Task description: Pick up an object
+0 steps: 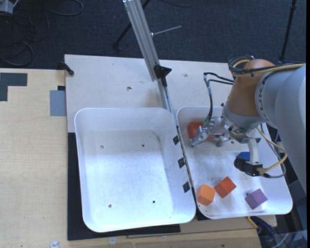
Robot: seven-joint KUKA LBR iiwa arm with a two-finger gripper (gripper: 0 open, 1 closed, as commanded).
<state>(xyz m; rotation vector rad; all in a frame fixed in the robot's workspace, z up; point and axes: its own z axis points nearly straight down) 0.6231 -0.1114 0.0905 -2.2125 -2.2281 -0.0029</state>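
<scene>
Camera view: the gripper is seen low in the right bin, beside a red block at the far left corner. Whether that block is gripped cannot be told. So near the wall, it could be pushed aside or pinned, not lifted. Small matte cubes lie near: orange block, red-orange block, purple block. Smooth white plastic is speckled.

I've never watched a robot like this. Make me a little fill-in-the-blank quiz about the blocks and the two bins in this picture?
1. The purple block lies in the ____ bin as the camera sees it.
2. The orange block sits beside a ____ block.
3. The gripper is over the ____ bin's far end, near another red block.

Missing words: right; red; right
</scene>
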